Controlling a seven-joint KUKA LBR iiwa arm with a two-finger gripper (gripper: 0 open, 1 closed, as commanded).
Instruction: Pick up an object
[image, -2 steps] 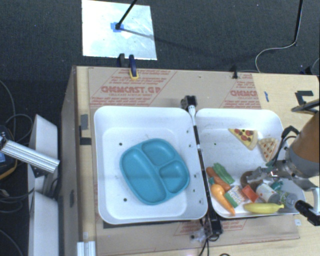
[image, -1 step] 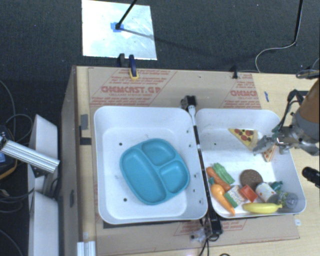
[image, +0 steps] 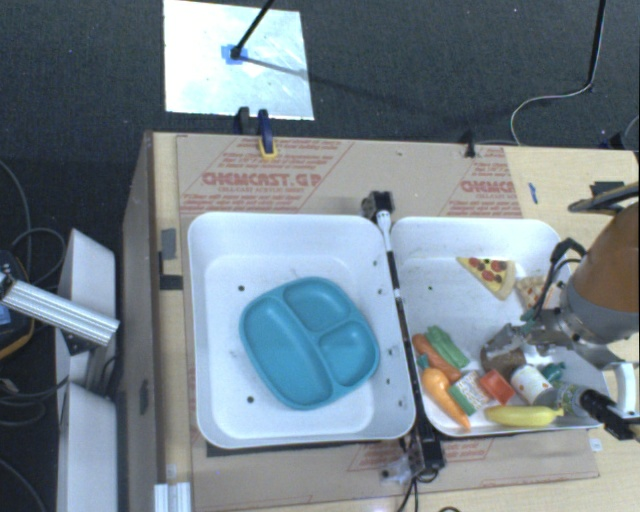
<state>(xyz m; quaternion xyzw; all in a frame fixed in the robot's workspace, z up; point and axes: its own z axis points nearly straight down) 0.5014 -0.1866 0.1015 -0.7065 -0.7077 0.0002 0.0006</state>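
Note:
The right white bin (image: 450, 245) holds several toy foods. A pizza slice (image: 490, 272) lies near its back. At the front lie an orange carrot (image: 440, 386), a green vegetable (image: 449, 348), a red can (image: 494, 386), a small white bottle (image: 530, 382) and a yellow banana (image: 523, 415). The arm (image: 610, 290) reaches in from the right. My gripper (image: 508, 350) hangs low over the bin's front right part, just above the red can and the white bottle. Nothing can be made out in its hold.
The left white bin (image: 215, 260) holds a blue divided plate (image: 308, 341). A black divider (image: 392, 290) runs between the two bins. Cardboard (image: 300, 170) lines the bench behind them. A metal bar (image: 60, 310) juts in at the far left.

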